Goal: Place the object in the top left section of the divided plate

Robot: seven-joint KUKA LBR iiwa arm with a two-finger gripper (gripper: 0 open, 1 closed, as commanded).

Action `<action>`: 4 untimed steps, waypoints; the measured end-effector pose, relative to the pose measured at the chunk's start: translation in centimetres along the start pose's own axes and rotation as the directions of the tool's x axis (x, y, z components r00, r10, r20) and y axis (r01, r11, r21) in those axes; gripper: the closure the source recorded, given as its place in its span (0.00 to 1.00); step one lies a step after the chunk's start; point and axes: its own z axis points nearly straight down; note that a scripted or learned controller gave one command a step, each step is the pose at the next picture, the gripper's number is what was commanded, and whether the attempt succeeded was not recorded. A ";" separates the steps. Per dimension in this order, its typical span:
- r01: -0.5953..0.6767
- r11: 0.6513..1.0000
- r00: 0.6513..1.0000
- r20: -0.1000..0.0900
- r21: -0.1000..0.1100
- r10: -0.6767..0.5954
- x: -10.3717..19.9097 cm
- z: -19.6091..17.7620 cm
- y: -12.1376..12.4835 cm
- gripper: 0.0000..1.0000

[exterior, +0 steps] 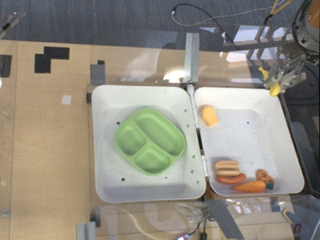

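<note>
Nearest the lens, along the lower right of the frame, sits a cluster of toy foods in the right white bin (pixel 280 115): an orange plastic carrot (pixel 248 186), a red sausage (pixel 231 179) touching a small hot-dog bun (pixel 227 167) just above it, and a round orange piece with a dark tip (pixel 265 176) beside the carrot; further up, near the divider between the bins, lies a lone yellow-orange wedge-like piece (pixel 210 116). In the left white bin (pixel 105 184) rests the green three-section divided plate (pixel 150 141), turned at a slant, all sections bare.

At the upper right of the frame the grey two-finger gripper (pixel 285 79) hangs over the far right corner of the right bin, with a small yellow object (pixel 274 89) at its lower tip — whether that piece is truly pinched between the fingers or merely beside them I cannot tell, so the grasp is uncertain.

To do this step well, I judge the carry should be checked first; if the yellow piece is secure, travel leftward across the divider high enough to clear both rims, then centre over the plate's section that lies toward the upper left of the frame — because the plate is rotated, aim at the compartment's middle, away from the ridges; lower close before letting go so the piece does not bounce into a neighbouring section.
</note>
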 end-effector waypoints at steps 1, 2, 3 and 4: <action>0.188 0.982 0.982 0.000 0.001 -0.188 -2.5 -7.2 0.8 1.00; 0.271 0.963 0.963 0.000 0.001 -0.271 -0.4 -13.1 0.1 1.00; 0.559 0.829 0.829 0.000 0.000 -0.559 -0.7 -13.2 0.2 1.00; 0.821 0.571 0.571 0.001 0.000 -0.821 -0.9 -13.1 0.2 1.00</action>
